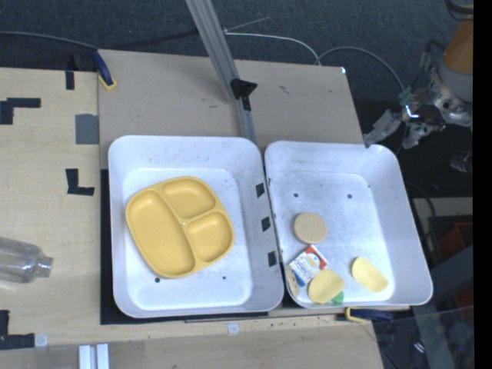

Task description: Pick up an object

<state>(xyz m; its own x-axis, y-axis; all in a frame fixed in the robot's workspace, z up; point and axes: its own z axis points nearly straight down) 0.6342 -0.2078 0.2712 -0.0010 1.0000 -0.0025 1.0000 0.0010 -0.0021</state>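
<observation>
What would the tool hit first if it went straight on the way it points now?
Probably the right bin's upper right rim: the tool points down-left toward it from just outside that corner. Depth is unclear, so it might pass over.

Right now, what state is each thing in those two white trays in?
Yellow divided plate: flat in left bin, right side up.
Tan disc: flat in right bin.
Small packet: lying flat, touching one yellow piece.
Other yellow piece: lying apart.

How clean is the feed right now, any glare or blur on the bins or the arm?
Camera view: even, soft light; both white bins sharp, only faint shadows under the yellow tray and tan disc. The gripper at the right edge is slightly blurred against dark floor.
</observation>
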